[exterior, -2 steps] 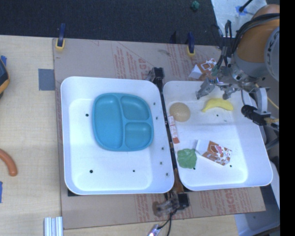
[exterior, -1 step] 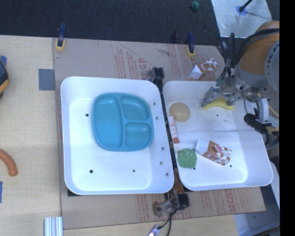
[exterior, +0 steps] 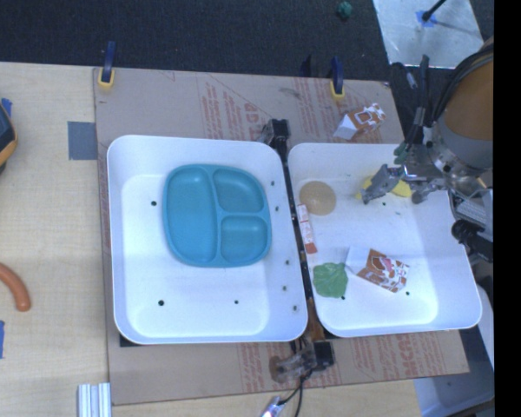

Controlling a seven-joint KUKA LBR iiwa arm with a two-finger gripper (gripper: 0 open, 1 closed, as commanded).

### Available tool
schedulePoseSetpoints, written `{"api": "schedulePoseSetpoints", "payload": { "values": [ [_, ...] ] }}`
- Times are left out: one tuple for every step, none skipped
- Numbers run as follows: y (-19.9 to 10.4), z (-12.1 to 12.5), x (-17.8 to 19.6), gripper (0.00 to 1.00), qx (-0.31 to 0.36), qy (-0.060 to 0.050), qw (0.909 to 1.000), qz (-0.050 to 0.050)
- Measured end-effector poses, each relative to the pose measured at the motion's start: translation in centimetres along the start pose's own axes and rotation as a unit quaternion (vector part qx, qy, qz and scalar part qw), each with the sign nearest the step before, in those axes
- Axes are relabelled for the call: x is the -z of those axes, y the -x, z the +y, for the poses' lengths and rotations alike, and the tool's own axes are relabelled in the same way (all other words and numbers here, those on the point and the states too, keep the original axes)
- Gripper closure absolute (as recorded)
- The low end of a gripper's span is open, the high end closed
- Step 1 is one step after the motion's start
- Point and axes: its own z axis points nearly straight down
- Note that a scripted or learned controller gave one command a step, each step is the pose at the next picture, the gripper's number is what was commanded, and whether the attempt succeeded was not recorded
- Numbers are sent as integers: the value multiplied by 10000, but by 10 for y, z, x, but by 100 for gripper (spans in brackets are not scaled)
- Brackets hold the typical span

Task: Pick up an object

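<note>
Your two-finger gripper sits low in the right white bin, fingers spread wide apart, straddling a small yellow object.

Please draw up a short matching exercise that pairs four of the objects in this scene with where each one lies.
Things:
1. blue divided plate
2. green piece
3. sausage
4. tan round piece

Places:
A. on the bench, left of both bins
B. in the left bin
C. right bin, near its front left corner
D. right bin, upper left part

Pairs: 1-B, 2-C, 3-A, 4-D
</note>
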Motion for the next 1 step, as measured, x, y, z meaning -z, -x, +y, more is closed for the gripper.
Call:
{"api": "schedulePoseSetpoints", "payload": {
  "values": [
    [42,44,-42,0,-7,-9,10000,-10]
  ]
}}
